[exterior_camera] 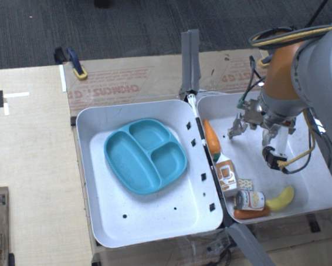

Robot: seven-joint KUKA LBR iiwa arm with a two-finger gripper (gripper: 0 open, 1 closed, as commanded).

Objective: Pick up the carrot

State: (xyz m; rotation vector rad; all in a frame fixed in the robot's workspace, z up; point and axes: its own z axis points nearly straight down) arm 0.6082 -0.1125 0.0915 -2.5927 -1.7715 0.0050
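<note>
The carrot [212, 137] is orange and tapered, and it lies along the left wall of the right bin [315, 202], pointing toward the far end. My gripper [250, 135] hangs over the upper middle of that bin, a short way right of the carrot and apart from it. Its fingers [235, 131] look spread, with nothing between them. The grey arm with its orange band [279, 79] comes in from the right above the bin.
Near the carrot's lower end stands a small brown-and-white carton [226, 175]. A can [249, 199], a banana [281, 199] and a red-orange piece [250, 213] crowd the bin's near end. A blue divided plate [146, 155] lies in the left bin [105, 224].
</note>
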